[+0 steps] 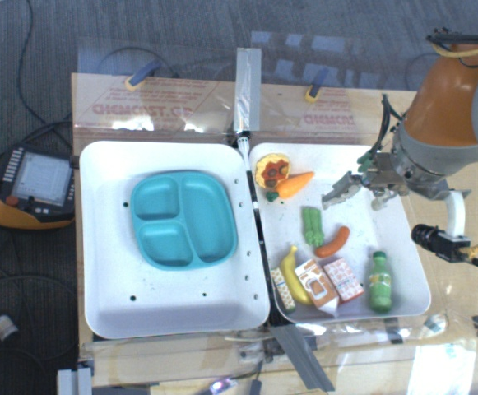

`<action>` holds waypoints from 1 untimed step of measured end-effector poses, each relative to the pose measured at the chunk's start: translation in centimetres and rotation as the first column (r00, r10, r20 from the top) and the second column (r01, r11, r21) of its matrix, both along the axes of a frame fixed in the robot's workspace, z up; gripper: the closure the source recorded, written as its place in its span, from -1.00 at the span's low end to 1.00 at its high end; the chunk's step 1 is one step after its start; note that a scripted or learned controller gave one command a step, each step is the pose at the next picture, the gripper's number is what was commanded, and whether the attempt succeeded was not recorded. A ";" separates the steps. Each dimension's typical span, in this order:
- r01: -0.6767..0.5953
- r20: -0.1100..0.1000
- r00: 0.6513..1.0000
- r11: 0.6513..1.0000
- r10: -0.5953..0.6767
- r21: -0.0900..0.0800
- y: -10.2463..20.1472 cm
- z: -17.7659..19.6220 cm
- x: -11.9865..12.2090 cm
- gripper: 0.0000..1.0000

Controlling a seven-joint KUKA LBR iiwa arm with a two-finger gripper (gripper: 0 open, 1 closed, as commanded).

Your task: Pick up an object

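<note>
1. Two shallow white bins are sitting side by side on the tabletop (140,97), seen from above at a slant: the left bin (107,303) and the right bin (415,290).
2. The left bin is carrying a turquoise divided tray (183,219), lying flat near its middle with three compartments facing up.
3. The right bin is holding the loose objects. At its far left a small yellow cup (271,169) is lying with an orange carrot (294,184) just beside it, touching or nearly so.
4. Nearer the middle a green vegetable piece (313,225) is lying lengthwise, with a red-orange sausage (334,241) just to its right at an angle.
5. Along the near edge a yellow banana (292,275) is lying on the left, a small snack box (315,283) and a second checkered carton (345,278) are resting against each other beside it, and a green bottle (379,281) is lying on the right.
6. The grey arm with its orange band (444,97) is reaching in from the right, over the far right part of the right bin.
7. The hand (355,186) is hanging above the bin floor, right of the carrot and apart from every object; its fingers (337,193) are standing spread apart with nothing between them.
</note>
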State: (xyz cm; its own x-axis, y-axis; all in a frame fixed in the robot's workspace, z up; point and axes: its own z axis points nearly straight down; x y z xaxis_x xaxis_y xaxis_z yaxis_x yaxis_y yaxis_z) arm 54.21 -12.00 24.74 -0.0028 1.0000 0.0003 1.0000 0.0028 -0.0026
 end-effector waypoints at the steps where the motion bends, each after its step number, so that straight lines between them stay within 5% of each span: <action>1: 0.081 -0.003 0.997 0.997 -0.081 -0.001 1.2 -13.1 4.0 -1.00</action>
State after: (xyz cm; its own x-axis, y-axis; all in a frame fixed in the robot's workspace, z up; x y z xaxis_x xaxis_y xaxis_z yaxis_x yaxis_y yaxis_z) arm 58.22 -10.79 11.66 0.0780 0.9970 -0.0007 0.9969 -0.0780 -0.0056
